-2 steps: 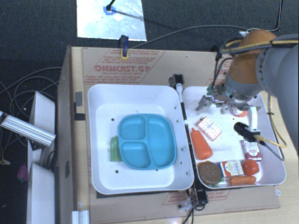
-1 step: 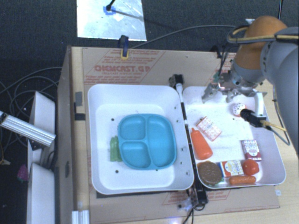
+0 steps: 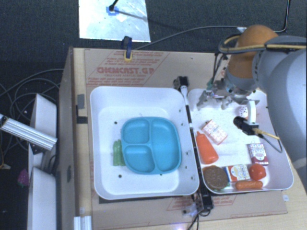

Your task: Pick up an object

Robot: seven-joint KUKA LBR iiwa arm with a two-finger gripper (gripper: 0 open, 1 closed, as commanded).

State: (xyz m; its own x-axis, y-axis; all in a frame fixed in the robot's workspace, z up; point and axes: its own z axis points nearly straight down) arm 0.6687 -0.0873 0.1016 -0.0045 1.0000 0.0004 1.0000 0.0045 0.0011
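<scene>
Your jaws stand apart with nothing between them, the gripper (image 3: 214,99) low over the far end of the right bin (image 3: 235,145). Near it lies a red-and-white carton (image 3: 214,131), its label unreadable. The cardboard (image 3: 144,61) reads roughly "CHEMCAST GP".

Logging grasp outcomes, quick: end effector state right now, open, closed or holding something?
End effector: cannot be told from this view; it hangs over the far end of the right bin.
</scene>
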